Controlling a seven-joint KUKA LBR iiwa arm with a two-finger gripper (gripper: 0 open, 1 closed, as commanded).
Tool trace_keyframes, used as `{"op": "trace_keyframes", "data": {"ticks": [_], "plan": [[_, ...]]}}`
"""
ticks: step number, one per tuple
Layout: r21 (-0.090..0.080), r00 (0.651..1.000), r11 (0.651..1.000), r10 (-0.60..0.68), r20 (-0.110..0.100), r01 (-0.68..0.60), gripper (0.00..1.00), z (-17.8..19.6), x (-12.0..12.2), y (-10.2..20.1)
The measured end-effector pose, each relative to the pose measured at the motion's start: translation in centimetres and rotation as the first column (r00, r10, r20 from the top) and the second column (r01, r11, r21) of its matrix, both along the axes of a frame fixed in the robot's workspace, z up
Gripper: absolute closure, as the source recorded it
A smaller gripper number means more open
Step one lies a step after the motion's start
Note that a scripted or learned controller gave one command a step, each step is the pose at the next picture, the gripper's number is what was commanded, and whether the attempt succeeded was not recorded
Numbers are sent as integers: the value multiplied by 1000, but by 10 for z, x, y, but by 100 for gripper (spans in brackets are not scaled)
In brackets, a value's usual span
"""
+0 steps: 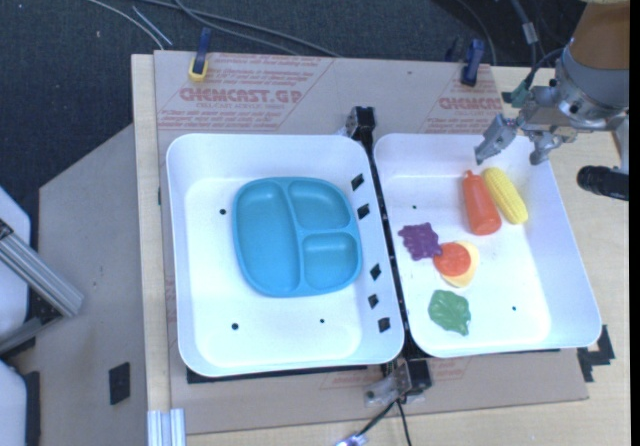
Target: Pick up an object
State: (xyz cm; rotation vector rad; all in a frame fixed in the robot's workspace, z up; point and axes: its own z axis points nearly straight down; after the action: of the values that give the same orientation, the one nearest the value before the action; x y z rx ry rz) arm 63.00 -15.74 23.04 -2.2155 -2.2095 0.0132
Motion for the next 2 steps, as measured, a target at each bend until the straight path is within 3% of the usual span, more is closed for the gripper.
{"op": "trace_keyframes", "data": {"ticks": [1,2], "plan": [[-3,1000,1000,3,14,-3,0,9,3,0],[-1,1000,1000,3,9,-3,0,-54,4,3]]}}
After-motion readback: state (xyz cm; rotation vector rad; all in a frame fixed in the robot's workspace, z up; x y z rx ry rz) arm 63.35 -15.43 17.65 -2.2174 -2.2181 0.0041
